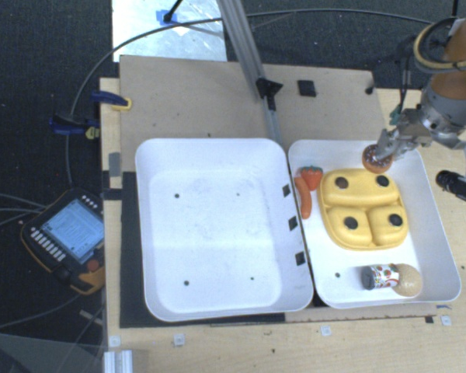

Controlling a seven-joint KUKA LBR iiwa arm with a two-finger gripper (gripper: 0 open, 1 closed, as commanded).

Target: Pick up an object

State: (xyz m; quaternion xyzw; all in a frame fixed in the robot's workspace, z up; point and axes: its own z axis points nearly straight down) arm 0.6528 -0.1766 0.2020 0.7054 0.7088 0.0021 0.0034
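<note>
My gripper [382, 152] reaches in from the right and hangs over the far right corner of the right bin [443, 243]. A small brown ring-shaped object [371, 160] sits right at its tip, partly covered by it; whether it is held is unclear. Just in front of it lies a large yellow toy piece [363, 208] with dark dots. An orange carrot toy [306, 188] lies along the bin's left wall. A small bottle-like toy with a tan end [393, 278] rests near the front.
The left bin [151, 208] stands beside the right one, with black clips [292, 222] along the shared wall. A grey pole [245, 41] slants over the bench at the back. A teach pendant [66, 235] lies left of the bench.
</note>
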